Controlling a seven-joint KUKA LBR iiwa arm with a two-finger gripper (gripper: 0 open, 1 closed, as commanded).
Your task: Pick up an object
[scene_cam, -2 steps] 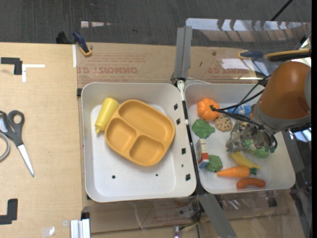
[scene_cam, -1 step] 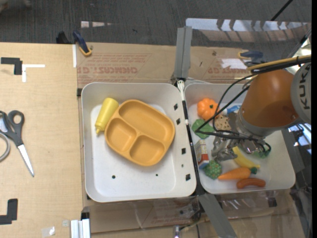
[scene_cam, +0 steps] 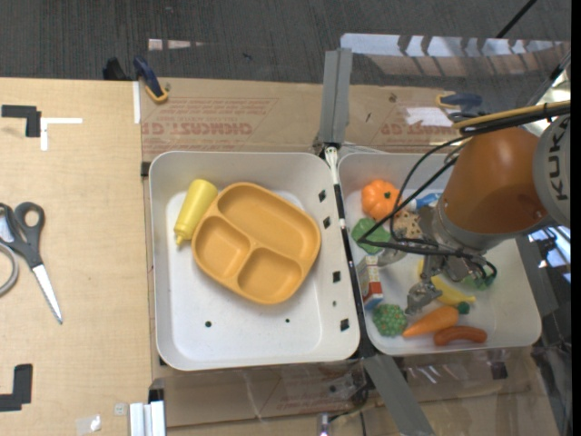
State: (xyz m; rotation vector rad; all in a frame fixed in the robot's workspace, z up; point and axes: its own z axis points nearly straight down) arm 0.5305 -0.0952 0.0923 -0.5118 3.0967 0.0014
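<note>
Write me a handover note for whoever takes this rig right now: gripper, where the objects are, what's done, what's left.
Gripper: low in the right bin, among the toys; finger state unclear, nothing seen held.
Right bin: pumpkin, broccoli, carrot, red sausage.
Left bin: yellow divided tray, yellow bottle touching its left edge.
Done: arm lowered over the toys.
Left: grasp and lift one object.
</note>
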